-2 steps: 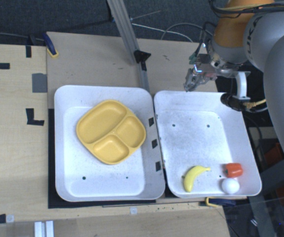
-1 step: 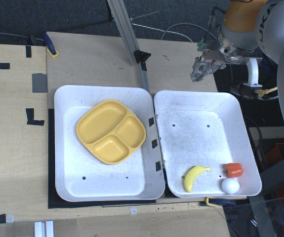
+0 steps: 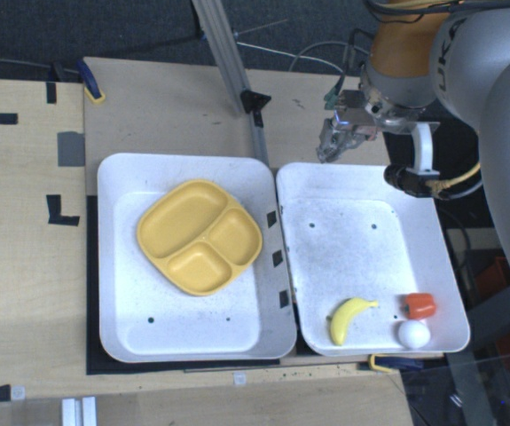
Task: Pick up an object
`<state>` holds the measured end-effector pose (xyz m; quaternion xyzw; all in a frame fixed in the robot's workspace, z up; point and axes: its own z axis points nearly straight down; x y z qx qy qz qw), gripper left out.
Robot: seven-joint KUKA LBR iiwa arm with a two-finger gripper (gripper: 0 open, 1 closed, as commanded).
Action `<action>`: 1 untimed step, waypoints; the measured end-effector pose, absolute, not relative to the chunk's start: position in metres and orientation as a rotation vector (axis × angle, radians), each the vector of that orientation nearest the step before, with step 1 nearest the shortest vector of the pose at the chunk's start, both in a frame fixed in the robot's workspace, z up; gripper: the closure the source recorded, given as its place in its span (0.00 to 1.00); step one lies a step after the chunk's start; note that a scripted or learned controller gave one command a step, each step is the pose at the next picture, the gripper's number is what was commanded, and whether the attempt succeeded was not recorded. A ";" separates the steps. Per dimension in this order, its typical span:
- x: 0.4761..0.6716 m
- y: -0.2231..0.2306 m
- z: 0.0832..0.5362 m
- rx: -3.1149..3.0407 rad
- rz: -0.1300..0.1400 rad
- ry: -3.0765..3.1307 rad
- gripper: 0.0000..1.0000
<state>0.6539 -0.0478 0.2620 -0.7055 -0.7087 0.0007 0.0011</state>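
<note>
The claw [image 3: 334, 145] hangs above the right bin's [image 3: 432, 238] far rim, its closure impossible to tell; the banana [image 3: 348, 319] lies well nearer the camera

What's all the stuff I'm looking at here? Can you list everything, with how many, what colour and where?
shallow white plastic bins: two, white, side by side on the bench.
yellow divided plastic plate: one, yellow, three compartments, in the left bin.
yellow toy banana: one, yellow, near the front edge of the right bin.
small orange-red block: one, orange-red, front right corner of the right bin.
white ball: one, white, just in front of the block.
wooden bench top: one, pale tan, with black tape marks at left.
metal rail: one, grey, slanting behind the bins.
arm: one, grey with orange band, upper right.
hand: one, metal, above the back edge of the right bin.
</note>
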 end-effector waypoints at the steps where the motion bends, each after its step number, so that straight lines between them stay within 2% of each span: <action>1: 0.632 0.007 0.246 -2.212 0.003 -2.226 1.00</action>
